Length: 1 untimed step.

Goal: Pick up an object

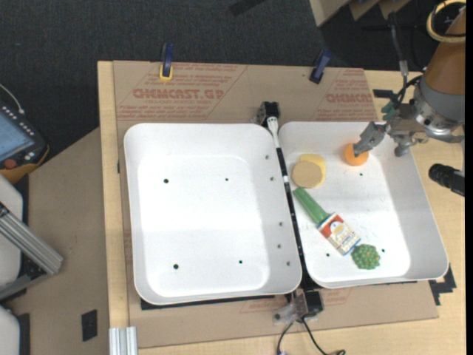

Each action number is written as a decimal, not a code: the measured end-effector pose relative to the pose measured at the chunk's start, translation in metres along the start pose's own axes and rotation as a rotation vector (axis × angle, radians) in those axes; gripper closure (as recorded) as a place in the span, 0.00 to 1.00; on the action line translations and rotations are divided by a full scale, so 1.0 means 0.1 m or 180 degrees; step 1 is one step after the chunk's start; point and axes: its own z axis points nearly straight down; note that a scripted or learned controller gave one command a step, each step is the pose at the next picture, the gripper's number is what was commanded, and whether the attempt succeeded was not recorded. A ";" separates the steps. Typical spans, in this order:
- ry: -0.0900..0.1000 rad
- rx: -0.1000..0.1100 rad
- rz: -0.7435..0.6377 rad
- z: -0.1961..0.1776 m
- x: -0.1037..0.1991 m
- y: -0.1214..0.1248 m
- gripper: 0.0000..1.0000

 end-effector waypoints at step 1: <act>0.0009 0.0028 0.0012 0.25 -0.08 -0.69 0.00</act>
